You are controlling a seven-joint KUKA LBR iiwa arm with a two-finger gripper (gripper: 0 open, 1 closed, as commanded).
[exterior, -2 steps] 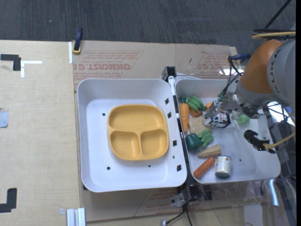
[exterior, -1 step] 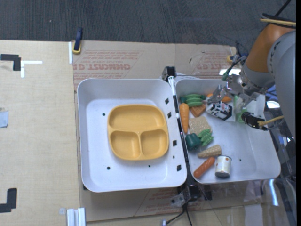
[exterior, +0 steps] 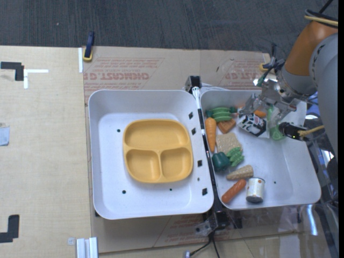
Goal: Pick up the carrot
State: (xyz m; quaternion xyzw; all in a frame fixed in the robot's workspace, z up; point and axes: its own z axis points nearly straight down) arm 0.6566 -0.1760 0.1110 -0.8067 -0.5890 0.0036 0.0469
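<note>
Nearest the front edge of the right bin [exterior: 301, 198] lie an orange-red stick [exterior: 233, 191] and a small can [exterior: 255, 190]. At far left, the left bin [exterior: 102, 160] holds a yellow plate [exterior: 158, 149] with 3 compartments. The carrot [exterior: 210, 133] lies along the right bin's left wall, beside a bread slice [exterior: 228, 142]. Toward the back right corner the gripper [exterior: 262, 107] hangs over a black-and-white object [exterior: 251, 124]; whether it is spread or closed cannot be told.
</note>
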